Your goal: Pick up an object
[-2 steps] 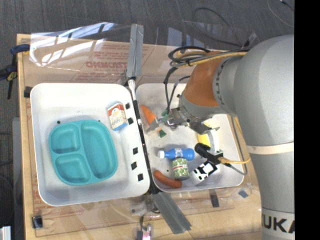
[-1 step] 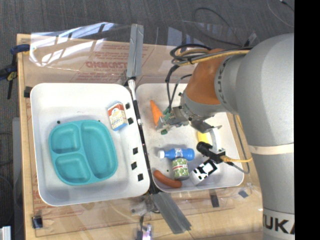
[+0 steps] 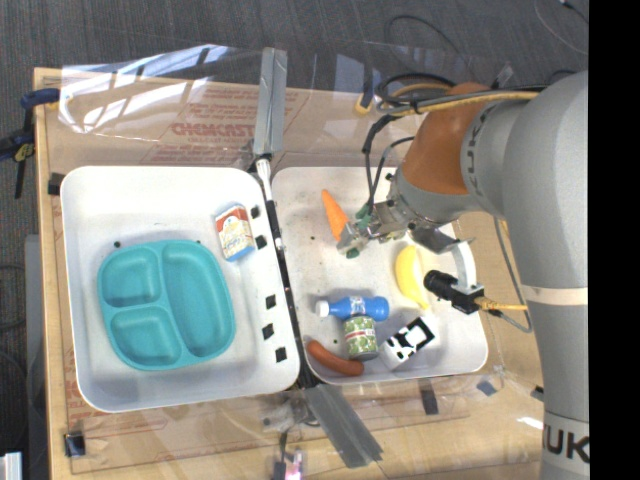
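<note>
Pincer: the pincer (image 3: 358, 236) is down low in the right bin (image 3: 300, 268), tips close over the white floor; whether it is spread or pressed together, I cannot tell (too small and dark here).
Contact: nothing is seen between its tips; the carrot (image 3: 334, 213) lies just beside it, up and to the left, maybe touching, hard to say.
Carrot: one, orange, tapered, lying at a slant.
Banana: one banana (image 3: 407, 275), yellow and curved, just below and right of the pincer, near it but apart.
Bottle: one blue bottle (image 3: 352, 308) with a white cap, on its side, below the pincer.
Can: one small can (image 3: 361, 339) with a green label, right under the bottle, touching it.
Sausage: one reddish sausage (image 3: 334, 359), furthest below, by the bin's near wall.
Black-and-white block: one block (image 3: 410, 341), below and right of the pincer.
Left bin: the left bin (image 3: 80, 193), well to the pincer's left, holds one teal divided tray (image 3: 165, 303) and one small carton (image 3: 234, 233).
Counter: both bins sit side by side on the counter (image 3: 150, 118) (two bins).
</note>
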